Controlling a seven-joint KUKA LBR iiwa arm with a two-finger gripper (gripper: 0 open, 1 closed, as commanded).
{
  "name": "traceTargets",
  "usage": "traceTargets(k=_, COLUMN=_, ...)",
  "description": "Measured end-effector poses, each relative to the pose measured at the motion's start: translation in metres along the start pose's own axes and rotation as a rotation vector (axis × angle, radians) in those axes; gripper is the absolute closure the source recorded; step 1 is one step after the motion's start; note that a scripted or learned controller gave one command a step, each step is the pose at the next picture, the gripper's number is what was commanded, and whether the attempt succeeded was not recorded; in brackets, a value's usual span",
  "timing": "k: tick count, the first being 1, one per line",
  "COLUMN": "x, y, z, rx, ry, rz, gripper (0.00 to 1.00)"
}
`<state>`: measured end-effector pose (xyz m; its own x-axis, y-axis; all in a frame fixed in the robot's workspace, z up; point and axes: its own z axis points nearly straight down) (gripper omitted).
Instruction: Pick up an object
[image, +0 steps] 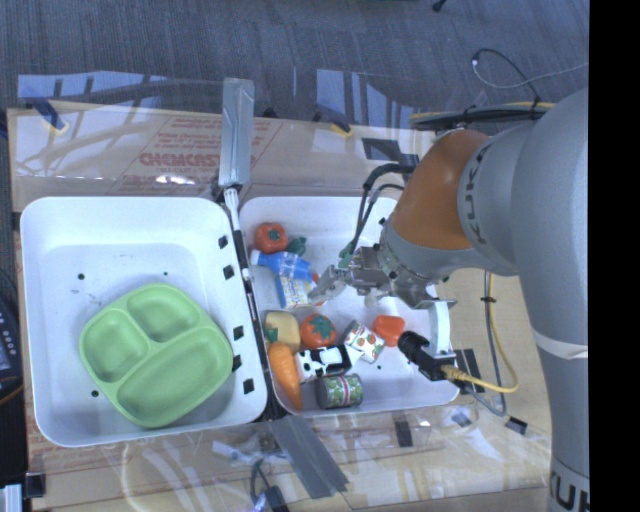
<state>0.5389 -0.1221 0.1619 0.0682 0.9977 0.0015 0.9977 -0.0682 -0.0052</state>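
Note:
My gripper (340, 277) hangs over the middle of the right bin (330, 215), just right of a blue and white packet (286, 277). Nothing shows between its fingers. A red tomato (269, 237) lies at the bin's back left. Toward the front lie a second red tomato (318, 330), a yellowish piece (281, 327), an orange carrot (284, 377), a black and white cow-print toy (326, 361), a small green can (341, 391), a patterned cup (366, 343) and an orange-red piece (388, 326).
The left bin (60, 240) holds a green divided plate (156, 354). A grey bar (236, 140) runs between the bins at the back. The arm's orange band and grey body (480, 200) cover the right bin's right side. Cables (480, 380) trail at the front right.

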Motion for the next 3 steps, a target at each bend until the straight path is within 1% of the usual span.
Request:
traceTargets(k=1, x=0.000, y=0.000, z=0.001, rx=0.001, ry=0.000, rz=0.001, gripper=0.00)
traceTargets(k=2, x=-0.049, y=-0.046, z=0.060, rx=-0.010, ry=-0.001, rz=-0.055, gripper=0.00)
traceTargets(k=3, x=-0.058, y=-0.039, z=0.064, rx=-0.023, ry=0.002, rz=-0.235, gripper=0.00)
